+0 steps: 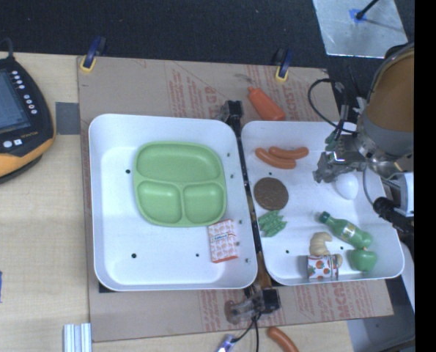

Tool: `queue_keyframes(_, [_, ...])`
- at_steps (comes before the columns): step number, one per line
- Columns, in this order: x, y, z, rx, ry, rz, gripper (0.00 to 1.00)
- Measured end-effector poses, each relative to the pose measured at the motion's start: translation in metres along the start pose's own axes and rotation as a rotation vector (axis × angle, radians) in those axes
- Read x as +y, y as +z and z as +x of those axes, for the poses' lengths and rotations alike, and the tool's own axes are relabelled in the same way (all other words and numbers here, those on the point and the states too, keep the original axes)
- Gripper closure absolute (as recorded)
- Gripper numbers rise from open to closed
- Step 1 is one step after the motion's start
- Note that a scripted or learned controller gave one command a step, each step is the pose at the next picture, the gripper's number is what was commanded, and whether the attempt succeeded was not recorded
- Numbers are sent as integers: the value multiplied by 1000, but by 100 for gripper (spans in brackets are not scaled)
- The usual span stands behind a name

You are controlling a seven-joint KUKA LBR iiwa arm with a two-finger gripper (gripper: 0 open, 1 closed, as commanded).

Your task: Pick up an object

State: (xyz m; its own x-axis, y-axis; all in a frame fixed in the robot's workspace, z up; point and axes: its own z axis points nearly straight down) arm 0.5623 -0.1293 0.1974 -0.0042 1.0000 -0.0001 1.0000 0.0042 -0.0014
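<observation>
The gripper (pixel 333 169), its opening impossible to tell, hovers just left of a white egg-shaped object (pixel 346 187).

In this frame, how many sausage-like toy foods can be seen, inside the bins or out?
3. A hot dog lies in the right bin at its upper left; an orange one rests on the cardboard above that bin; another is at the bottom edge, partly cut off.

A rounded grey arm (pixel 393 119) with a broad orange band, black cables looping beside its wrist, ends in a small claw (pixel 327 169) of dull grey metal; a white fitting sits below the wrist.
</observation>
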Motion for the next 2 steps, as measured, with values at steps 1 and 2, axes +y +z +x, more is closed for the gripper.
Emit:
queue_keyframes(1, [0, -10, 0, 1, -5, 2, 100])
queue_keyframes(2, [0, -20, -1, 0, -10, 3, 100])
